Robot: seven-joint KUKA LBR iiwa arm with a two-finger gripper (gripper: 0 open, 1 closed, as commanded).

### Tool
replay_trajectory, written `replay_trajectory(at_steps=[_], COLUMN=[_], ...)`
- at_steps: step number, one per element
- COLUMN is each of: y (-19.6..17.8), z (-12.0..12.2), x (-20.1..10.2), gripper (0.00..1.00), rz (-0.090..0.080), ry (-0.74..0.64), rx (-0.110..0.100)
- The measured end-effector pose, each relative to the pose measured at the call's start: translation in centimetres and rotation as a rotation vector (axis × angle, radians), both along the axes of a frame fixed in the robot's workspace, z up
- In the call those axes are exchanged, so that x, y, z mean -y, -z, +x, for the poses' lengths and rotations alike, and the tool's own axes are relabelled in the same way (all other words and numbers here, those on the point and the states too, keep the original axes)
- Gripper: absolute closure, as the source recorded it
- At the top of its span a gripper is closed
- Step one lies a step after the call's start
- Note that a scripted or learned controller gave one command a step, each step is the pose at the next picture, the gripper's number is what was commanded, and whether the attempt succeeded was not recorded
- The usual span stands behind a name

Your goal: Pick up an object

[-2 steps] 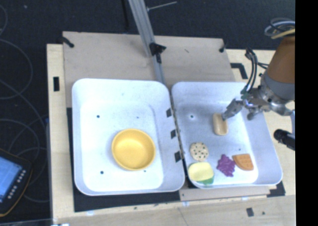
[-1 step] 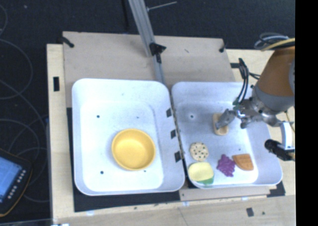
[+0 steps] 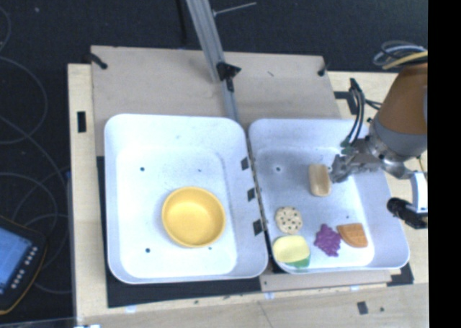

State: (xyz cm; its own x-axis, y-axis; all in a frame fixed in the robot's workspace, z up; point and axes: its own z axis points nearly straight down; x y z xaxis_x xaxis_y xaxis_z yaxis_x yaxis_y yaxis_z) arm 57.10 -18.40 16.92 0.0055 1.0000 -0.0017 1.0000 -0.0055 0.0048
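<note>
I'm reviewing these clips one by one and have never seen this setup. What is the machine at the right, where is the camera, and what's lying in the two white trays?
The picture comes from one fixed camera above the bench, looking down at a slant. The grey and orange machine at the right is a robot arm; its gripper sits low in the right bin, right beside a tan bread-like piece. I cannot tell whether it holds anything. That bin also contains a round cookie, a bunch of purple grapes, an orange wedge and a yellow-green piece in its near corner. The left bin holds a yellow bowl. The job is simply to pick up one object.
</note>
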Motion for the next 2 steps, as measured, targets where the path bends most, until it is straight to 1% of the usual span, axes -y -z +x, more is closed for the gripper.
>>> replay_trajectory(at_steps=[1, 2], y=[-6.07, -6.98], z=[0.80, 0.87], x=[-0.42, -0.35], gripper=[1.00, 1.00], rz=[-0.001, 0.002], ry=[-0.009, -0.010], rx=[0.003, -0.002])
